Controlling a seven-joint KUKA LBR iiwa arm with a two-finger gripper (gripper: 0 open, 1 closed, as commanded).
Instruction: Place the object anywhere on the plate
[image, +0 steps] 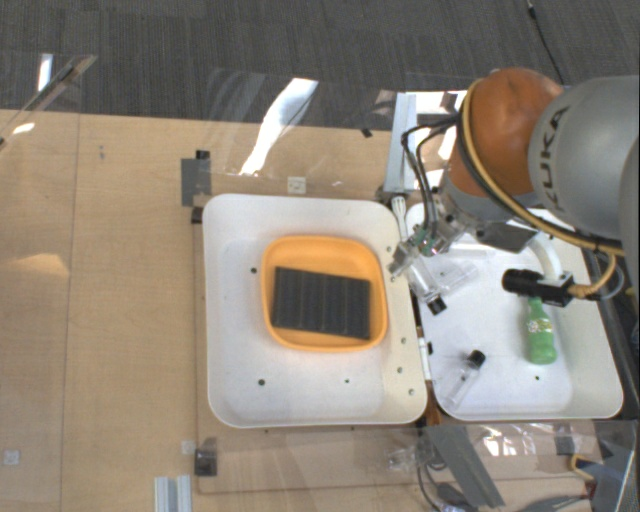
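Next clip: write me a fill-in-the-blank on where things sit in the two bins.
The orange plate lies in the ____ bin.
A dark ____ pad lies on the plate.
The green bottle lies in the ____ bin.
The gripper hangs at the ____ between the bins.

Missing words: left; ribbed; right; divide

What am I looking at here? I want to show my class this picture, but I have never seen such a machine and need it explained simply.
One camera looks down at a slant on a wooden bench. The grey and orange machine entering from the picture's right is a robot arm; its end effector hangs over the inner edge of the right bin. I cannot see anything held in it. The left bin holds an orange plate with a dark ridged slab on it. The right bin holds a green bottle with a black cap and a small clear tube with a black end. The job is placing an object on the plate.
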